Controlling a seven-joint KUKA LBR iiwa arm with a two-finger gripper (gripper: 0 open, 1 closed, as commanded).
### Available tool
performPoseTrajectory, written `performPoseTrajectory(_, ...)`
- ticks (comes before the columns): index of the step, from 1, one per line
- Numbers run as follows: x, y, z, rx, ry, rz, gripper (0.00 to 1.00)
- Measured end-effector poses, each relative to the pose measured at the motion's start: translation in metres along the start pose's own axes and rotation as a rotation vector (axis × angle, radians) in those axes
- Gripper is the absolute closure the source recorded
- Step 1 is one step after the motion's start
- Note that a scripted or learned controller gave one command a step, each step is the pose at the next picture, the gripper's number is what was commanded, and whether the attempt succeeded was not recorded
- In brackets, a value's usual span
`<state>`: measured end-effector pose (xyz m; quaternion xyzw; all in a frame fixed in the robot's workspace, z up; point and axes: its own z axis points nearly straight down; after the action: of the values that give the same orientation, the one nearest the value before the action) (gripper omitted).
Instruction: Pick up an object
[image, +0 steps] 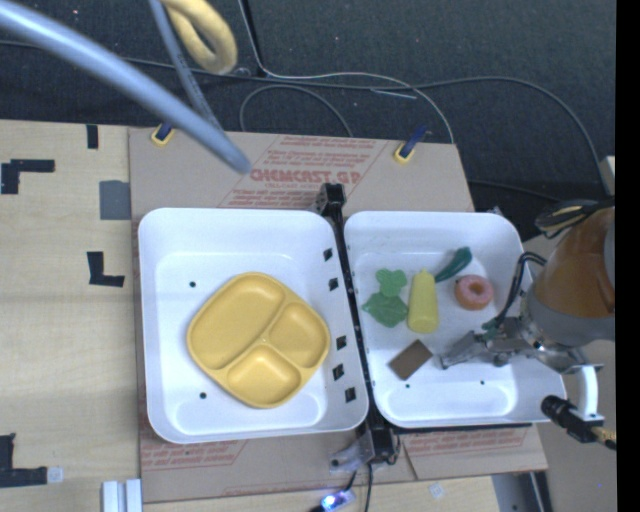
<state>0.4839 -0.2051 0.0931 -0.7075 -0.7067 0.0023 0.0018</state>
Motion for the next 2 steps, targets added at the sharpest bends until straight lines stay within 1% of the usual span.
performPoseTrajectory(1, 0.002, 0.000, -0.010, 0.001, 0.003, -0.002, 1.00)
performPoseTrajectory(2, 0.001, 0.001, -0.071, -0.007, 0.000, -0.002, 1.00)
